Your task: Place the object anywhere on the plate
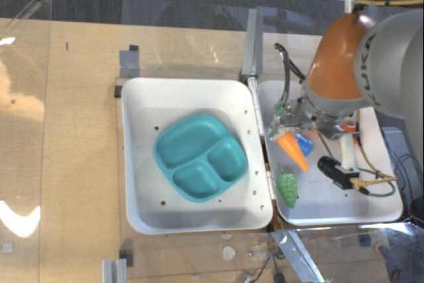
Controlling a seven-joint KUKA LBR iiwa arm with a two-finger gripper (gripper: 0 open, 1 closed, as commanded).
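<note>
A teal plate (199, 157) with three compartments lies in the left white bin (142, 209). In the right bin (377, 209) an orange toy carrot (294, 150) lies at a slant by the left wall, with a small blue object (305, 143) touching its right side. A green bumpy toy (287, 187) rests just below them. My gripper (289, 121) hangs low over the right bin, right above the carrot's upper end, under the orange wrist band (338, 59). The view does not settle whether it touches the carrot.
The wall between the two bins (260, 142) runs just left of the gripper. Black cables and a black-and-white part (344, 172) of the arm hang over the right side of the right bin. A metal post (251, 43) stands behind the bins.
</note>
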